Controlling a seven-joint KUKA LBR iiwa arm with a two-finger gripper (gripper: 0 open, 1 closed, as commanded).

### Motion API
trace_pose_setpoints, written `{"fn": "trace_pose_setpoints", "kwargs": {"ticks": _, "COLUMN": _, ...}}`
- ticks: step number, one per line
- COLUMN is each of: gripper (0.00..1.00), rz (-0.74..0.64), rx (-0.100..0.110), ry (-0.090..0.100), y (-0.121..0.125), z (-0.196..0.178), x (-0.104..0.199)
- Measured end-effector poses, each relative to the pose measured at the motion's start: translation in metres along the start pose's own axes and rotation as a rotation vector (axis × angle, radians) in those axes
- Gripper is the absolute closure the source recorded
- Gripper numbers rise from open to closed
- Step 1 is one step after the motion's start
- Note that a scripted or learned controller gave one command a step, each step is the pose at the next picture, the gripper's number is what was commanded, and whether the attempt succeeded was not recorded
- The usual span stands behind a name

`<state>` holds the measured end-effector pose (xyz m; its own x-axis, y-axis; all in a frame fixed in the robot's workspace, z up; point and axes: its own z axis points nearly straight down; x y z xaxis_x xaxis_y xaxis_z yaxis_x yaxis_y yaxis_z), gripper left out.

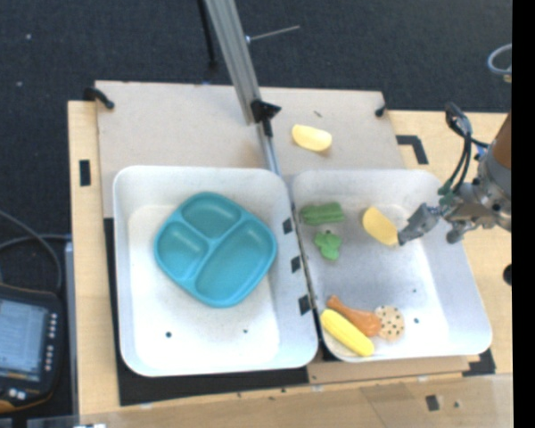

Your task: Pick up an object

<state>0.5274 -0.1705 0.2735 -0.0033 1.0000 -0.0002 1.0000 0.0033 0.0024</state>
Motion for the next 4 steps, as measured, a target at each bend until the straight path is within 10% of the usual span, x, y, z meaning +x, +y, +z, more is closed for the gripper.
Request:
{"fn": "trace_pose_setpoints", "kwargs": {"ticks": 1, "gripper": 0.00, "rz": 0.001, "rx": 0.000, "ry": 0.000, "y": 0.000, "z": 0.000, "x": 0.000}}
{"fn": "trace_pose_setpoints", "kwargs": {"ticks": 4, "gripper": 0.00, "rz": 0.005, "rx": 0.006, "ry": -0.001, "y": 0.001, "z": 0.159, "x": 0.011}}
